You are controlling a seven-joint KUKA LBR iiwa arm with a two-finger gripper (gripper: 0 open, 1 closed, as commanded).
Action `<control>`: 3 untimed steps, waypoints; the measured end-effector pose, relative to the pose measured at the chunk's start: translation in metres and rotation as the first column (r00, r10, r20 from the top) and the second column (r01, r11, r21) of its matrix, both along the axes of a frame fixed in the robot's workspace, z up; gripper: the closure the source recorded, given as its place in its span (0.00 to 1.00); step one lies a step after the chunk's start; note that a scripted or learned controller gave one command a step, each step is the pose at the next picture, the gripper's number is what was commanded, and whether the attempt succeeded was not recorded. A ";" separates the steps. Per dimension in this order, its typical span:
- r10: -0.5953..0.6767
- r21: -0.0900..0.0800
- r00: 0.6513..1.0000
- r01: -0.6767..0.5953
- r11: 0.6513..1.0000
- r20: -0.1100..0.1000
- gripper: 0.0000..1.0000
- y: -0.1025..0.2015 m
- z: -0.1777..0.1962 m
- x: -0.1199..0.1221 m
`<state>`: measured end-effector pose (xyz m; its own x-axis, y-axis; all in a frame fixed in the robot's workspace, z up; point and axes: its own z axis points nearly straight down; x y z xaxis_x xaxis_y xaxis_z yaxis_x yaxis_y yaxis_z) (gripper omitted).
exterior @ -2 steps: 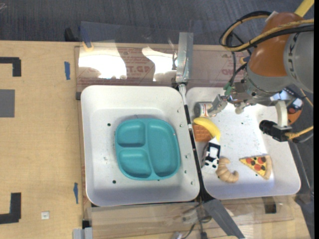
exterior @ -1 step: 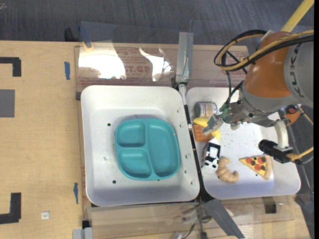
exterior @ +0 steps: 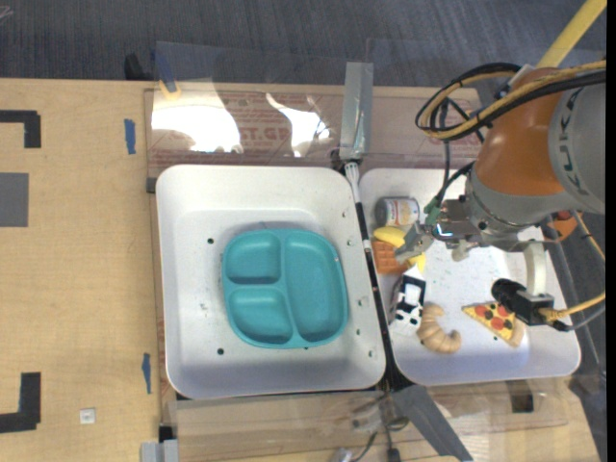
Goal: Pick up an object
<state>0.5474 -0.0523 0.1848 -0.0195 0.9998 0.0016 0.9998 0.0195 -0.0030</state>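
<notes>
Over the right bin (exterior: 553, 359), my gripper (exterior: 416, 242) hangs low by the left wall, right at a small pile: a yellow and orange toy (exterior: 388, 246) and a tin can (exterior: 397, 209) just behind it. Honestly I can't tell if I've got anything. Croissant (exterior: 440, 335), pizza slice (exterior: 495, 320) and a black-and-white piece (exterior: 410, 299) lie nearer the front, and the teal divided plate (exterior: 285, 287) sits in the left bin (exterior: 183, 258).
</notes>
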 end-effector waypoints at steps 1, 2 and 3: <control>-0.056 -0.004 0.998 0.056 0.998 0.022 0.00 -0.044 -0.086 0.050; -0.084 -0.002 0.996 0.084 0.996 0.009 0.00 -0.042 -0.097 0.038; -0.083 -0.003 0.997 0.083 0.997 0.012 1.00 -0.042 -0.086 0.039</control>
<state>0.5863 -0.0943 0.0992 0.0632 0.9980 -0.0016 0.9980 -0.0632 0.0088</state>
